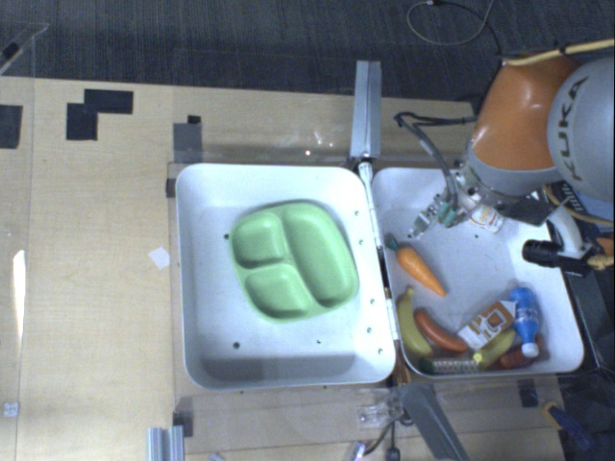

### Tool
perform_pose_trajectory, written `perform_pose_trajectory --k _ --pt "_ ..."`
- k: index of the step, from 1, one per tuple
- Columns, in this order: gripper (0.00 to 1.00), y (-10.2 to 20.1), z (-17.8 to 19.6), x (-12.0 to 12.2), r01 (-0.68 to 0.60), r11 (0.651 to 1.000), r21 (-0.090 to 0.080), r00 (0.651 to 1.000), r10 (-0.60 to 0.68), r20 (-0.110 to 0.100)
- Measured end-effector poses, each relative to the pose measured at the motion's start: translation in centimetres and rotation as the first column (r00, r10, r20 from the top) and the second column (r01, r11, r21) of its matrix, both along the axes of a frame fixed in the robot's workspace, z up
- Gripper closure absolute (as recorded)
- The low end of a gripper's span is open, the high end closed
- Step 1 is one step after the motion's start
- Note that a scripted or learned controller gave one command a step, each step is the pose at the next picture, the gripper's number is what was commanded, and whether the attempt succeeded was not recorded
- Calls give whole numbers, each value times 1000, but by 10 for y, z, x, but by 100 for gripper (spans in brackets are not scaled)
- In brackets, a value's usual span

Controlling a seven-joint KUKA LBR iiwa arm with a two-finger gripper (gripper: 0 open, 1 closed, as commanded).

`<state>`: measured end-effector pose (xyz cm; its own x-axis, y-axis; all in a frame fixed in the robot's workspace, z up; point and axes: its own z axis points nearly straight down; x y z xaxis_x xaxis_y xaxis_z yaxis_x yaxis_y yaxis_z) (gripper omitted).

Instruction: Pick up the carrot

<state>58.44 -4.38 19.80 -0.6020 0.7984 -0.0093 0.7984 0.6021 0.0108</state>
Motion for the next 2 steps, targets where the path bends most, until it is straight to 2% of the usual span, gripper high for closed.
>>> perform_pose_trajectory --k 1,2 --pt "100 16 -13 0 124 992 2 992 -124 -10" --pt "100 -48 -44 -24 25 1000 0 1000 -25 -9"
